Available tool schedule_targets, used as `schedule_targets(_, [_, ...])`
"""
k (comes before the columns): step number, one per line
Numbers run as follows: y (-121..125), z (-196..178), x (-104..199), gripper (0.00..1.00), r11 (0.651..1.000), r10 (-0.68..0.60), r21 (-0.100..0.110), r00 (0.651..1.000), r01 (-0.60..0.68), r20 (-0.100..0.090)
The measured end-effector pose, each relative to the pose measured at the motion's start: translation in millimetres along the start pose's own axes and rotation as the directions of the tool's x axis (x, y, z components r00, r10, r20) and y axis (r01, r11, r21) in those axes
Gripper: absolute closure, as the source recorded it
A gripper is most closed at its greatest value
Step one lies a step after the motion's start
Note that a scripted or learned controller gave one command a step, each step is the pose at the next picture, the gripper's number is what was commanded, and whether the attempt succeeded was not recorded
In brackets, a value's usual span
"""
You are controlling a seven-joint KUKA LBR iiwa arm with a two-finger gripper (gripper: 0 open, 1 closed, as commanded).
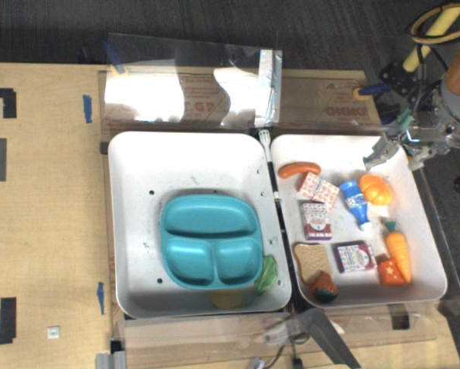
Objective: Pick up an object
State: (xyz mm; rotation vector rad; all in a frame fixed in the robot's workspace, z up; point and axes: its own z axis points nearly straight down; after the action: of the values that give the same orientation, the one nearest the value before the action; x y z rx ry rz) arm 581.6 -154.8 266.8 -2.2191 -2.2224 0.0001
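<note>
The carrot (399,250) lies in the right bin (437,283) at the lower right of the frame, long and orange, its thin green end pointing up the picture and its fat end down — next to a small red box (390,273). Both white bins sit on a brown tabletop (38,229), and the left bin (130,160) holds a teal tray (210,239) with three parts. The tool (402,146) hangs over the right bin's upper right corner, holding nothing — I cannot tell if it is apart or together.

Glossy white plastic bins (130,229) — smooth teal plastic tray (210,241), matt cardboard bench (38,229).
</note>
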Motion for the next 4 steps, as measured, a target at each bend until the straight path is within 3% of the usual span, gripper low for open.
schedule_targets(1, [-8.3,82.9,-35.9,0.00,0.994,0.107,0.009,0.994,-0.107,0.000])
schedule_targets(2, [-12.8,153.0,-51.2,0.00,0.978,0.205,-0.031,0.979,-0.205,-0.005])
schedule_targets(3, [43.4,162.2,-49.5,0.00,0.991,0.132,-0.037,0.991,-0.132,0.000])
schedule_targets(4, [43.5,162.1,-49.4,0.00,0.990,0.133,-0.037,0.991,-0.133,0.000])
